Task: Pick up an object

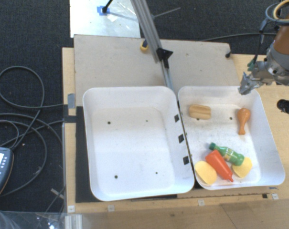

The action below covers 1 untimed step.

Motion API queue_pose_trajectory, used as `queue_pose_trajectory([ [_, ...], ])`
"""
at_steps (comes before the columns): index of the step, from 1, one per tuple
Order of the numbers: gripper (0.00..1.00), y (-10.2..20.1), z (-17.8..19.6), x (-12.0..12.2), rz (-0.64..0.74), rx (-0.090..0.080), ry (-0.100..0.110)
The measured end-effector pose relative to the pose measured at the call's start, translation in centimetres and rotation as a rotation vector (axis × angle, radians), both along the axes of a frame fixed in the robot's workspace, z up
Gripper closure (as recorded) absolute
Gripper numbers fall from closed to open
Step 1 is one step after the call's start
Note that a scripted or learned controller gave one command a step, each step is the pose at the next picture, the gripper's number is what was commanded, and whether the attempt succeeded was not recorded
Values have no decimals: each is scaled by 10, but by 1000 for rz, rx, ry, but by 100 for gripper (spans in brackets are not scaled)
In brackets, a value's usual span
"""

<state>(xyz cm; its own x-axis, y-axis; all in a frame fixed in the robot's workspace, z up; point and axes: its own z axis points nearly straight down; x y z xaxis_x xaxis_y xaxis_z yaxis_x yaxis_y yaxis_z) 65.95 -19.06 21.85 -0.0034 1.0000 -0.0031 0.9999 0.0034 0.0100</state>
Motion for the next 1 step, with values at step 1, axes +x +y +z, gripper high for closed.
queue_pose_trajectory([
  [1,100,0,39,2,2,1,3],
])
